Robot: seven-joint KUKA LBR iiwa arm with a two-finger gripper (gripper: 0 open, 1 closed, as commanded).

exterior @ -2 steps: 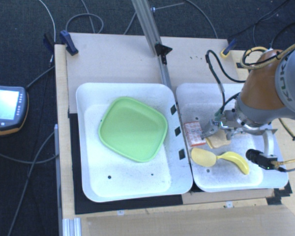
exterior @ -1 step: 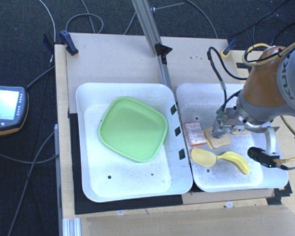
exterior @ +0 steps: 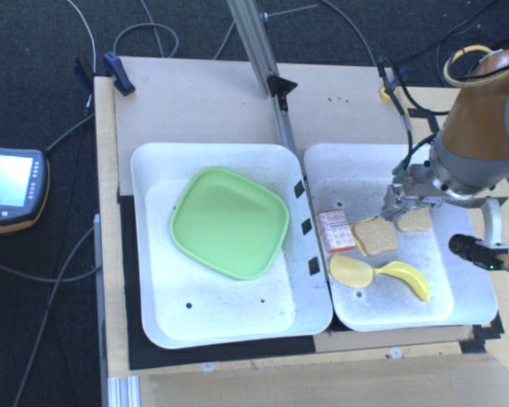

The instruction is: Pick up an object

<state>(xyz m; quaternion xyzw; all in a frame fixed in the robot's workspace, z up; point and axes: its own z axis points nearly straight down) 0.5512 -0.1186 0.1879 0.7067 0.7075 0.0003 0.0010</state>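
Grey arm [exterior: 479,134] reaching from right, gripper [exterior: 396,209] low in right bin [exterior: 467,308].
Finger state: can't tell. Toast [exterior: 376,236] just below gripper tip, second slice [exterior: 416,220] beside it, contact unclear; card [exterior: 335,231], spoon [exterior: 353,271], banana [exterior: 407,279] nearby. Green plate [exterior: 229,222] in left bin [exterior: 153,312].

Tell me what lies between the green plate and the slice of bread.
In the camera view, the bins' adjoining rims and a small red-and-white packet lie between the green plate and bread slice.

green plate [exterior: 230,222]: smooth matt plastic. white bins [exterior: 237,312]: speckled matt plastic. banana [exterior: 406,278] left of jaws: glossy plastic.
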